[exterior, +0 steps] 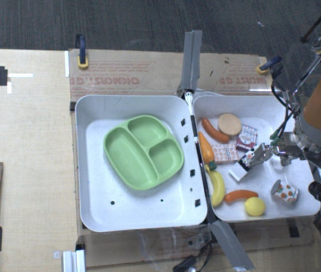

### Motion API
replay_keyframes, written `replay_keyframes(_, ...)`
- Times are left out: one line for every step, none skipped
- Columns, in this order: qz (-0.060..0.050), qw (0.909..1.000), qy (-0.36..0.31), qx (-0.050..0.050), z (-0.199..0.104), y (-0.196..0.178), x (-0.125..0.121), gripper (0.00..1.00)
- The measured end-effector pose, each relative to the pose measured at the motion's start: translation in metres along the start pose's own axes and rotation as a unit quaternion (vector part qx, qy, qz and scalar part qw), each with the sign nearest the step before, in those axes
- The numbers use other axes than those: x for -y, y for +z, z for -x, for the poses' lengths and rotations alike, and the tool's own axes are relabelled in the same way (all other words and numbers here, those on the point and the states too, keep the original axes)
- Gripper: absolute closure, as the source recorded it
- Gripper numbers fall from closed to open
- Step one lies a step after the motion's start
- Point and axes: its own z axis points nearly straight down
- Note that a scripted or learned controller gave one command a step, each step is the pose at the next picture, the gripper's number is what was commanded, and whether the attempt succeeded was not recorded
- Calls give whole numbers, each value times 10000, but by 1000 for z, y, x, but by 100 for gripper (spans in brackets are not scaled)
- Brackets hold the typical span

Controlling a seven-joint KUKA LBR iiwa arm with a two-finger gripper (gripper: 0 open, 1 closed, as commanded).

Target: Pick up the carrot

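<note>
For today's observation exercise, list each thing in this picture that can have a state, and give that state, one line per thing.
Green tray: lying flat in the left bin, its compartments bare.
Carrot: lying at the right bin's left wall, not gripped.
Banana: lying flat below the carrot.
Lemon: resting near the front wall.
Cup: tipped on its side.
Gripper: low over the right bin, apart from the carrot.

High slanted view over both bins point(87, 169)

Grey arm point(313, 123) reaches in, claw point(255, 157) low.
</note>
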Motion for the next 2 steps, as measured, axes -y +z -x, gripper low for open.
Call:
replay_keyframes(13, 9984, -565, -1, -4, 114, 12, 0)
replay_keyframes(19, 9928, -1194, 7, -48, 14, 12, 0)
